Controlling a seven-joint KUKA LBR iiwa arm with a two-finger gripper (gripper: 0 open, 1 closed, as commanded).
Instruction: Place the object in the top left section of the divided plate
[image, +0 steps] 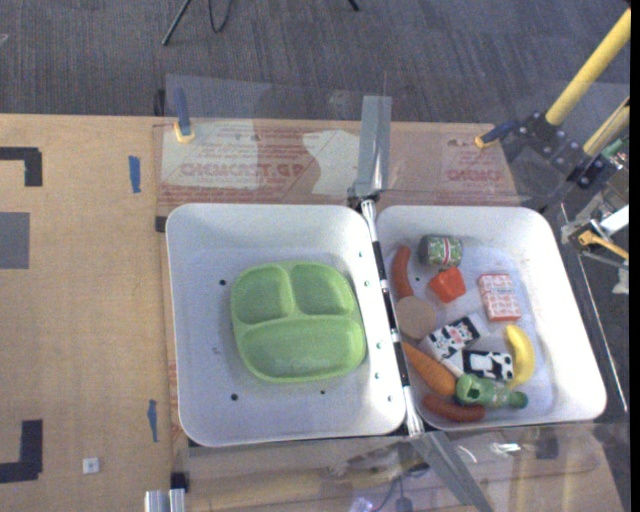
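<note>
Gripper: I am not managing to tell its state, wide or narrow, and nothing is showing as held. Starting at the arm's side, the right bin (578, 330) is holding the whole jumble of toy food: a green can (441, 250), a red block (448, 285), a pink carton (498, 296), a banana (519, 353), a carrot (430, 368), a green bottle (490, 392) and two cow-patterned pieces (455, 335). The task names no particular object, so I am treating any of these as the candidate. All are lying loose, several of them touching. Across the divider, the left bin (195, 260) is carrying the green divided plate (296, 350), which is sitting flat near the middle. Its top left section (262, 294) is lying bare, as are the other two. I am judging the task as not begun: pick, carry and placement are all remaining.
</note>
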